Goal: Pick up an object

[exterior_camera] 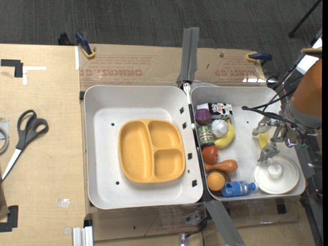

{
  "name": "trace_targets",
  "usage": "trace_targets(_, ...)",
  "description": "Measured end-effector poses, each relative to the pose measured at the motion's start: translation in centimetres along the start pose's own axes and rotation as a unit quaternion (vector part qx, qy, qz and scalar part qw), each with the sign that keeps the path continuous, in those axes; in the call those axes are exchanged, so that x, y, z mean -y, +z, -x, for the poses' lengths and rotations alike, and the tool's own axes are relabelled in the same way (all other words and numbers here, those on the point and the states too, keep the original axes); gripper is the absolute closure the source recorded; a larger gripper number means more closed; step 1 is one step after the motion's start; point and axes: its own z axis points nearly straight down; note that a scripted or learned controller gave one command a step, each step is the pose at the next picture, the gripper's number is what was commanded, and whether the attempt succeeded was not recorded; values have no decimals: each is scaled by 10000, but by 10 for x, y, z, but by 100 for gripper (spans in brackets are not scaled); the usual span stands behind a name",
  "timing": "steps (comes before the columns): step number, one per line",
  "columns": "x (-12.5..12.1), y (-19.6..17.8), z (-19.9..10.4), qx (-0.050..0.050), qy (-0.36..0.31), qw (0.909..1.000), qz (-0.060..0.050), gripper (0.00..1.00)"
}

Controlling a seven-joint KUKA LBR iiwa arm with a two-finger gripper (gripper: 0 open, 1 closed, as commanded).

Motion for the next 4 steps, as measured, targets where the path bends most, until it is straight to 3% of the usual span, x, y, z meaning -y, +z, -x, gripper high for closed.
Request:
trace_targets(1,-1,-11,2,27,-18,10000,-6,100)
trace_targets(2,-45,1,-61,-29,941,9956,5,100)
trace_targets(3,-25,-197,-80,-9,2917,9565,-9,100)
trace_targets(4,-7,-51,-82,-24,3358,9419,-5,100)
